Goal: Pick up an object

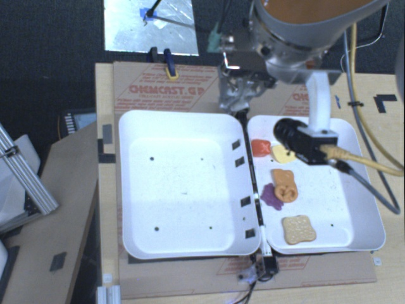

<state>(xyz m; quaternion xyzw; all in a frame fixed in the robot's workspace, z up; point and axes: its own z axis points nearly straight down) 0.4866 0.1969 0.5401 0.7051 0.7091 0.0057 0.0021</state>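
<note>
Counted on the bench: 2 white bins, a left bin (136, 189) and a right bin (354, 201). In the right bin, 5 small items: 1 red piece (261, 147), 1 pale yellow piece (283, 154), 1 orange pretzel-shaped piece (285, 184), 1 purple piece (271, 197), 1 tan cracker-like square (298, 228). Above the bins, 1 arm (316, 5).

Smooth white plastic bins (177, 122)

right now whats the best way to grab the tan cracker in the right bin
Come straight down on the tan cracker and pinch its two opposite flat edges. It lies flat on the right bin floor, apart from the other pieces, so both sides are free.
</note>
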